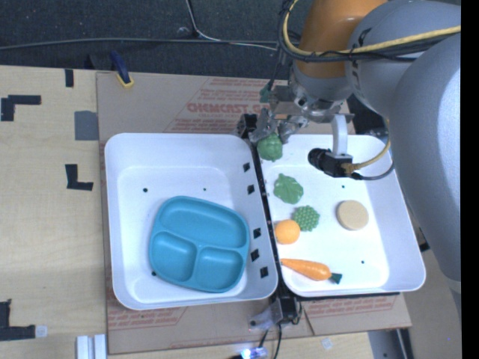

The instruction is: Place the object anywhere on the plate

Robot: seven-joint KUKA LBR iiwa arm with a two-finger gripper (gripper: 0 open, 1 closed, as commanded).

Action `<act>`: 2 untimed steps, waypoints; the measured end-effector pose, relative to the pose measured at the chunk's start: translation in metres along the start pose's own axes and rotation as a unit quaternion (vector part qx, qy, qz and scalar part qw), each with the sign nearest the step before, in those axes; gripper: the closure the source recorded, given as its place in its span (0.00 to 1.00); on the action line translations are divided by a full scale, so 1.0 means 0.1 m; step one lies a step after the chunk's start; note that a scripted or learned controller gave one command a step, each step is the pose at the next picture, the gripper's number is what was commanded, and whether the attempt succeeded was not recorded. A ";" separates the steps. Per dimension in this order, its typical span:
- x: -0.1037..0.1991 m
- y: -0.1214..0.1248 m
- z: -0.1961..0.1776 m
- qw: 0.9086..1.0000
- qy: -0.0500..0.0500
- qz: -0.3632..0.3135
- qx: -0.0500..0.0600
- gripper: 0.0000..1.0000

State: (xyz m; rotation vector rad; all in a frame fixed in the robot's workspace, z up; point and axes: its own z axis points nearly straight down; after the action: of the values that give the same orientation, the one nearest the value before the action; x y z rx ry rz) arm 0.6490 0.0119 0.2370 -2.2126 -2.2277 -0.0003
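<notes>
Bench: a wooden bench (45,223) carries a sheet of cardboard (217,107) with red print of which "CHEMCAST" can be read; the rest is too faint or covered.
Left bin: a white bin (127,152) holds a blue plate (198,244) with three compartments, lying slantwise.
Arm: the grey arm (419,88) with its orange band (337,10) comes in from the right of the plate and bends down over the divide between the bins.
Claw: the claw (268,134) points down at the far left corner of the right bin (397,268), fingers closed around a round green vegetable (270,149).
Task thing: that green vegetable hangs beyond the plate's far right corner; it is roundish, with no clear long axis.
Right bin, going rightward from the plate: a leafy green piece (288,188), an orange ball (287,232), a broccoli floret (306,217), a carrot (307,269) lying lengthwise left to right with its stem end rightward, and a tan disc (352,215).
</notes>
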 end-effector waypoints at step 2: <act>1.08 -0.25 0.17 1.000 -0.001 0.000 0.001 1.00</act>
State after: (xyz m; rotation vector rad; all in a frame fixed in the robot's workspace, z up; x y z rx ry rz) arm 0.6230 0.1194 0.2204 -2.2129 -2.2260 0.0046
